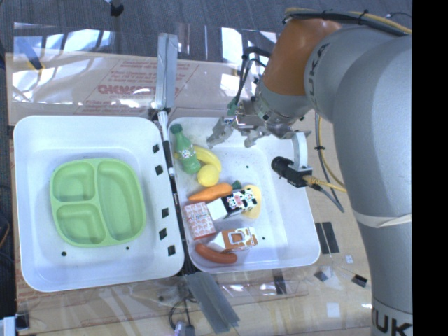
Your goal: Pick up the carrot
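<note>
**Camera view: gripper high over the right bin, carrot untouched**

Gripper (234, 136) above the far end of the right bin (297, 247), fingers spread and nothing between them, as far as the slanted view allows. Carrot (210, 192) lying mid-bin, well short of the fingers, pressed against a lemon (208, 176) on its far side and a cow-patterned carton (239, 202) on its near side. Risk from here: fingers catching a crowding neighbour on the way down, pinching lemon or carton instead, or nudging the tapered carrot aside. Green bottle (185, 150) nearby too.
</note>
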Available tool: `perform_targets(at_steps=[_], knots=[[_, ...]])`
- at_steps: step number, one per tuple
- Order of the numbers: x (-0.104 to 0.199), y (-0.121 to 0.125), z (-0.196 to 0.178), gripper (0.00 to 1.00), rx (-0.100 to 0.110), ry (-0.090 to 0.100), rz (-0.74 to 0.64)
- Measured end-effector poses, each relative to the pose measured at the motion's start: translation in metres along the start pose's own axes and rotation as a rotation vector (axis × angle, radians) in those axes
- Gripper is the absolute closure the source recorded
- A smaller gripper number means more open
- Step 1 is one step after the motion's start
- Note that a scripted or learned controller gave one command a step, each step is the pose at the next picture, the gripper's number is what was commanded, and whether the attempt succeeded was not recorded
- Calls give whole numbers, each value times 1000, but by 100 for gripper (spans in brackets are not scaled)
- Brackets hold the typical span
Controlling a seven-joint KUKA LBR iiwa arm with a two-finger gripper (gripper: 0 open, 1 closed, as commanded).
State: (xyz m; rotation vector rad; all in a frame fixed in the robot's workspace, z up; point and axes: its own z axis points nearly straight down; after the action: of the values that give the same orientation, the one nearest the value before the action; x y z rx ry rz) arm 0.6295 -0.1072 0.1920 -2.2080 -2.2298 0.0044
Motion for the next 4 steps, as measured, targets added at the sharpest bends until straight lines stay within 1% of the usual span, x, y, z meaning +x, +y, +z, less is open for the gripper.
perform_targets(at_steps=[1, 2, 3, 4], knots=[[40, -20, 1, 0, 2, -1, 114], [13, -55, 79, 0, 0, -1, 88], [-10, -38, 101, 0, -5, -2, -153], [-10, -38, 92, 100, -7, -4, -156]])
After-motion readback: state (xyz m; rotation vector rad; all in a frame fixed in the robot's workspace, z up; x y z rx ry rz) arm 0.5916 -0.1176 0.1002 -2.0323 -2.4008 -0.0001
